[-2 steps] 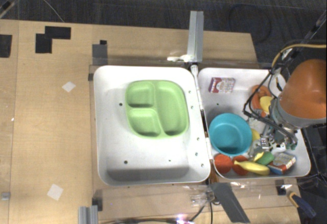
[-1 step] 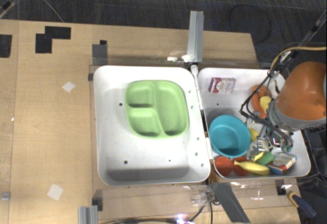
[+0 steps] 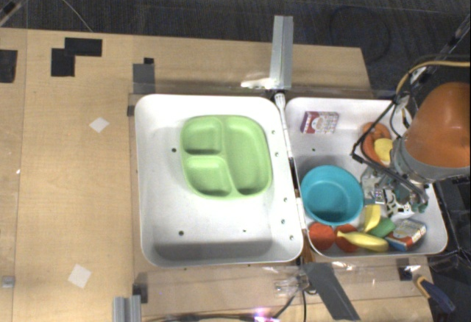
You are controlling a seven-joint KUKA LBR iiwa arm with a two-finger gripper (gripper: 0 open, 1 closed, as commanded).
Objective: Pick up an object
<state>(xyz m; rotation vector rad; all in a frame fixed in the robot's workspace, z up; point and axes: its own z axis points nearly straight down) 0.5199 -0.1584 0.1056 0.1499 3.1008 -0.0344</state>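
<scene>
The right bin (image 3: 346, 109) holds a blue bowl (image 3: 333, 194), a yellow banana (image 3: 362, 241), a red round object (image 3: 321, 234), a small yellow-green piece (image 3: 373, 217), a small colourful box (image 3: 407, 234), a red-and-white packet (image 3: 319, 123) and an orange-and-yellow item (image 3: 379, 145). My gripper (image 3: 394, 201) hangs low over the right side of this bin, just right of the bowl and above the box and the yellow-green piece. The arm's orange band (image 3: 441, 129) covers part of the bin. I see nothing clearly held.
The left bin (image 3: 158, 188) contains a green divided plate (image 3: 224, 155). A metal post (image 3: 282, 52) stands behind the seam between the bins. Cables (image 3: 386, 118) loop near the arm. Wooden bench (image 3: 66, 181) surrounds the bins.
</scene>
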